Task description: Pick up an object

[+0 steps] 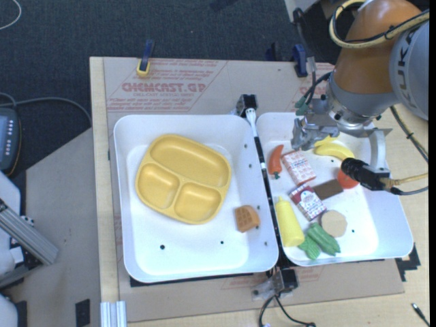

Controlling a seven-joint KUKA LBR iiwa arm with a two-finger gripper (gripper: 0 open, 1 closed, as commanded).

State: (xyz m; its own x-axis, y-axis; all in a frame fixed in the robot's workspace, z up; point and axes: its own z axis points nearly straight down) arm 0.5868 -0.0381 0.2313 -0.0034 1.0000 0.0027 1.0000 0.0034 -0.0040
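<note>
My gripper point(306, 135) hangs over the far end of the right bin point(399, 231). A yellow banana point(332, 148) lies just to its right. Just in front of it is a white and red packet point(298, 167), and a red chili point(274, 160) lies to its front left. Nothing shows between the fingers. Nearer the front of this bin lie a second red and white packet point(308, 201), a brown bar point(328, 189), a red round thing point(346, 180), a yellow bottle point(289, 222), a green vegetable point(319, 242) and a tan disc point(333, 223).
The left bin point(122, 182) holds a yellow divided plate point(182, 178) and a small brown bread piece point(246, 218) near the shared wall. The grey and orange arm reaches in from the upper right over the right bin's far corner.
</note>
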